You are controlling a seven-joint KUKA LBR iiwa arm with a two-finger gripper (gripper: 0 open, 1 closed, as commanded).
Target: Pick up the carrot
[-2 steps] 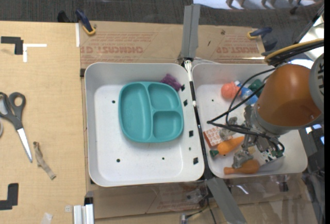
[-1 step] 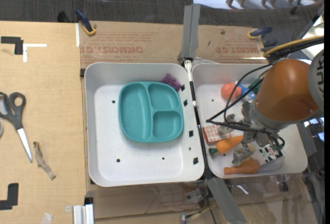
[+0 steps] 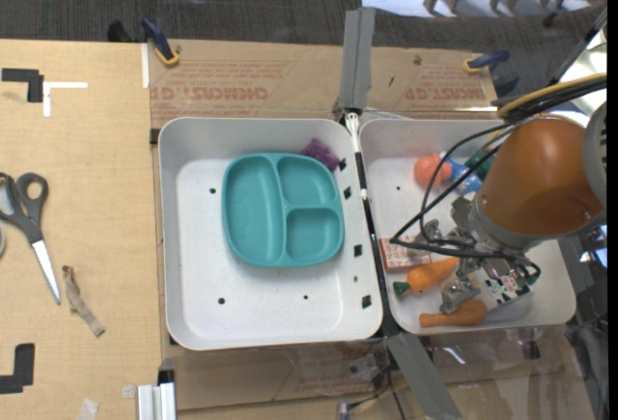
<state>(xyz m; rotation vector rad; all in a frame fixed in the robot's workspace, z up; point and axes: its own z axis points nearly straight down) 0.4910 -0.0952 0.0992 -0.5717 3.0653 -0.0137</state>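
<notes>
Right white bin: orange carrot, green-tipped, lying flat; gripper closure unclear.

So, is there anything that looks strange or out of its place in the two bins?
Nothing looks spilled or broken. The teal plate sits slightly askew in the left bin, with a purple item wedged behind it.

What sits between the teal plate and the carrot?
In the camera view, the two bins' adjoining walls and a small printed packet lie between the teal plate and the carrot.

Divided plate in left bin (carrot in right bin)
</notes>
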